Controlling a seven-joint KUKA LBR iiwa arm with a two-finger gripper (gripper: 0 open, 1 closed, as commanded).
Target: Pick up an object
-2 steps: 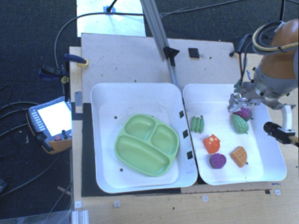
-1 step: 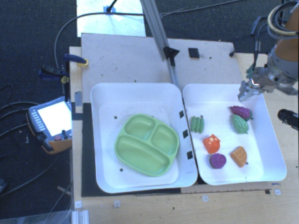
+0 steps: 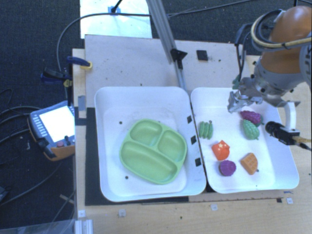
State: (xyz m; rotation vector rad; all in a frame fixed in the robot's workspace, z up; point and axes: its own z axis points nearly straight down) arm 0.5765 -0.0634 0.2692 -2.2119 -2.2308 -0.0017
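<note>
1. Two white bins sit side by side: the left bin [image 3: 105, 130] holds one green divided tray [image 3: 153, 151], and the right bin [image 3: 282, 177] holds six toy foods.
2. Six foods, one of each: green pea pods [image 3: 205, 129] at 9 o'clock in the right bin, a red-orange piece [image 3: 221, 150] near its middle, a purple round piece [image 3: 227, 168] at 6 o'clock, an orange waffle-like piece [image 3: 249, 163] just beside it, a green leafy piece [image 3: 250, 129] at 2 o'clock, and a purple grape bunch [image 3: 251, 116] touching the leafy piece's upper side.
3. One gripper [image 3: 239, 103] hangs at 12 o'clock over the right bin, just beside the grape bunch; I cannot tell how its fingers stand.
4. Open room lies along the right bin's 7 o'clock corner and around the tray's edges.
5. One pale bench [image 3: 131, 62] carries the bins; dark carpet [image 3: 29, 33] surrounds it, with one handheld pendant [image 3: 53, 129] at 9 o'clock.
</note>
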